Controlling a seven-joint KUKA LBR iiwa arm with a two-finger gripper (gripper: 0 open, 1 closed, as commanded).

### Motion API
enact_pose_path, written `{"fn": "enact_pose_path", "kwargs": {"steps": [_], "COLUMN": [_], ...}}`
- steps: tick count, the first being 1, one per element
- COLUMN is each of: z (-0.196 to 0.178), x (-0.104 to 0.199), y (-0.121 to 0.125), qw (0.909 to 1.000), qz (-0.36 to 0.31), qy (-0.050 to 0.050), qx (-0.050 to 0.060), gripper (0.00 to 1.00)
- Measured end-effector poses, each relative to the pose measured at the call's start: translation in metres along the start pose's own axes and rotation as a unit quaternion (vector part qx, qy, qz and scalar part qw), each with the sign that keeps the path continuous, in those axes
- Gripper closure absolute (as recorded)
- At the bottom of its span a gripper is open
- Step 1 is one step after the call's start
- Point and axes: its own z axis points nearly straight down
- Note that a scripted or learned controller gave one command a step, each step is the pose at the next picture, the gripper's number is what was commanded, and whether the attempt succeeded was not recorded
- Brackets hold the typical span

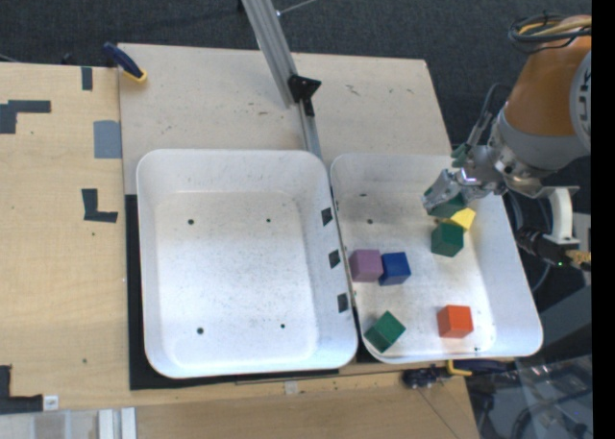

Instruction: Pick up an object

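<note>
The right bin [384, 199] holds several small blocks. A yellow block [464, 218] lies by the far right wall, with a green block [447, 239] touching its near side. A purple block [365, 264] and a blue block [395, 268] sit side by side in the middle. Another green block [385, 329] and an orange block [455, 321] lie near the front. My gripper [445, 197] hangs just above and left of the yellow block, its tip close to it. No block shows clearly in its grasp.
The left bin [231, 160] stands beside the right one, sharing a raised middle rim. A slanted metal rail [274, 38] crosses the bench behind the bins. A blue and yellow tool [125, 62] lies at the back left.
</note>
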Motion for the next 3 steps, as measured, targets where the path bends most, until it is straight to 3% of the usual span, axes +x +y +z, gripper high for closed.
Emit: {"fn": "enact_pose_path", "kwargs": {"steps": [3], "z": [-0.015], "x": [0.154], "y": [0.011], "qw": [1.0], "qz": [-0.003], "qy": [0.001], "qx": [0.002], "gripper": [1.0]}}
